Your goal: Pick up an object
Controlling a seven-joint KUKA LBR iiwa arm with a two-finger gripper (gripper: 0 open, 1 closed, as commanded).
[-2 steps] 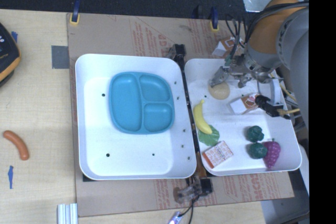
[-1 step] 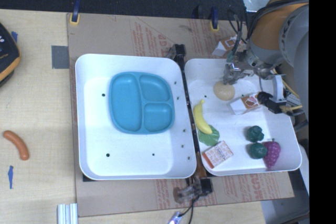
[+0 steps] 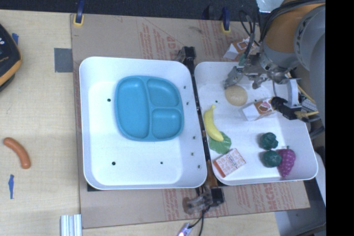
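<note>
The claw (image 3: 246, 78) hangs open in the upper right of the frame with nothing between its fingers, and the round tan ball (image 3: 236, 95) sits in the right bin (image 3: 310, 174) just below it, a bit left.

two white bins (image 3: 88, 119) on tan cardboard printed in faded red. a sky-blue divided plate (image 3: 148, 106) in the left one. in the right, a yellow banana (image 3: 212, 124) on a green leaf (image 3: 220, 145), a beige ball (image 3: 236, 95), two dark green lumps (image 3: 269, 141), purple grapes (image 3: 286, 161), a red-and-white packet (image 3: 229, 162). an orange-red sausage (image 3: 17, 152) on pale wood. grey arm (image 3: 298, 30), orange band.
</note>
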